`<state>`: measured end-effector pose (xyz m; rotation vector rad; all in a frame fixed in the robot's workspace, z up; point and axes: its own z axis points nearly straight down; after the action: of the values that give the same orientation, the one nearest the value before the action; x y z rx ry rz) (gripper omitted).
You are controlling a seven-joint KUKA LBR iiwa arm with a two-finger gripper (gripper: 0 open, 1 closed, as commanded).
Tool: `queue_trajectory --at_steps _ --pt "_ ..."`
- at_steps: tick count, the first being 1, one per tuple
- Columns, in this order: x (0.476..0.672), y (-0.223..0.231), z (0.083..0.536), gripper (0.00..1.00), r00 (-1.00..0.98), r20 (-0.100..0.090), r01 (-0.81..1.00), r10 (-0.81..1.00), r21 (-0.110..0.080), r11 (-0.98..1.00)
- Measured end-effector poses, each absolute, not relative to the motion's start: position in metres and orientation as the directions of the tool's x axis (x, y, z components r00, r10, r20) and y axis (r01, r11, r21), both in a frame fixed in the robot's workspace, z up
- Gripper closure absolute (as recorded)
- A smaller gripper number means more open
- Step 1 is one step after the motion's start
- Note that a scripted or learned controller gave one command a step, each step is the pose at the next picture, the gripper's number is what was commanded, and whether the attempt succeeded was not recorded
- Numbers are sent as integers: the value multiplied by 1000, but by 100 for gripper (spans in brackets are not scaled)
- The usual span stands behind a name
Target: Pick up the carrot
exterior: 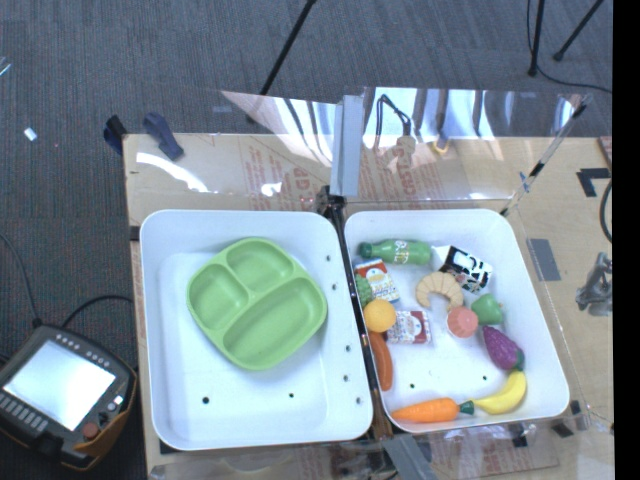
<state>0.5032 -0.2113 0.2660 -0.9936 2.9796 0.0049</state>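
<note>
The carrot (430, 409) is orange with a small green top. It lies flat along the front wall of the right bin (536, 298), its green end pointing right toward a yellow banana (505, 395). Nothing lies on it.
The right bin also holds a green bottle (397, 252), a croissant (440, 288), an orange ball (379, 315), a purple eggplant (501, 348), a slim orange-brown piece (381, 360) by the left wall, and small packets. A green divided plate (257, 301) sits in the left bin (170, 388).
</note>
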Motion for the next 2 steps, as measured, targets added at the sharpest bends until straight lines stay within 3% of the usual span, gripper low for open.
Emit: queue_trajectory --at_steps 1,2 --pt "483 -213 367 100 -552 -4 -834 -834 0 552" --pt "503 -213 417 100 -659 -5 -752 -752 -4 659"
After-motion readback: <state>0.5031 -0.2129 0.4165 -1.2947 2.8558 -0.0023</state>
